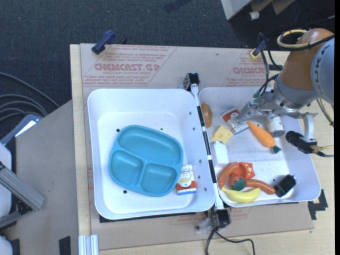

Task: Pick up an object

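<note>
— So, where does the arm's gripper (pixel 249 112) sit?

— Over the right shallow white plastic bin (pixel 308 166), low above its far half, just beside the orange plastic carrot (pixel 262 134). Taking that carrot as the mark: the jaws hang just up and left of its blunt end, close to a small red-and-white packet (pixel 232 116).

— Are the jaws open or closed?

— I cannot tell; they are too small and dark against the clutter. Nothing shows between them.

— What else lies around the carrot?

— Left of it, a pale yellow wedge of toy cheese (pixel 222 135). Further left, by the bin wall, a small brown rounded piece (pixel 206 113). Below the carrot, near the front rim, a red toy pepper (pixel 236 175), a yellow toy banana (pixel 243 195) and a reddish sausage (pixel 262 185) lie touching one another, with a black block (pixel 285 185) just right of the sausage.

— And the other bin?

— The left shallow white bin (pixel 101 142), well left of the carrot, holds a blue three-compartment plastic tray (pixel 144 160) and a small printed carton (pixel 186 178) touching the tray's right corner. Both bins rest on a cardboard-covered table (pixel 133 65).
</note>
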